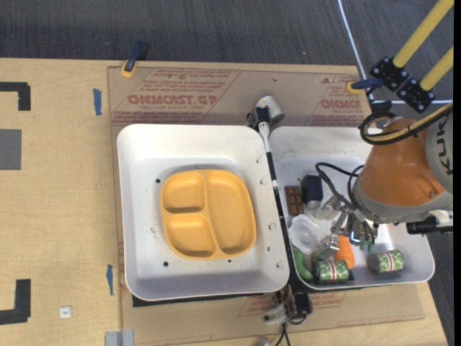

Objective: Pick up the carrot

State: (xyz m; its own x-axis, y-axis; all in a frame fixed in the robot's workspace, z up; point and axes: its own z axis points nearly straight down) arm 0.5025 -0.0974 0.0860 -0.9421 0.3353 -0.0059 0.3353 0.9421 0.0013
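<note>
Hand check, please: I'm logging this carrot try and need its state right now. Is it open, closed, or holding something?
Hand: low in the right bin, right at the carrot; open or shut cannot be told.

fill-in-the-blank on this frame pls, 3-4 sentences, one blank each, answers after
1. The yellow divided plate lies in the ____ bin of the camera view.
2. That plate has ____ compartments.
3. The carrot lies in the right bin, and its colour is ____.
4. Near the carrot lie ____ green cans, one to its left and one to its right.

Missing words: left; three; orange; two
</note>
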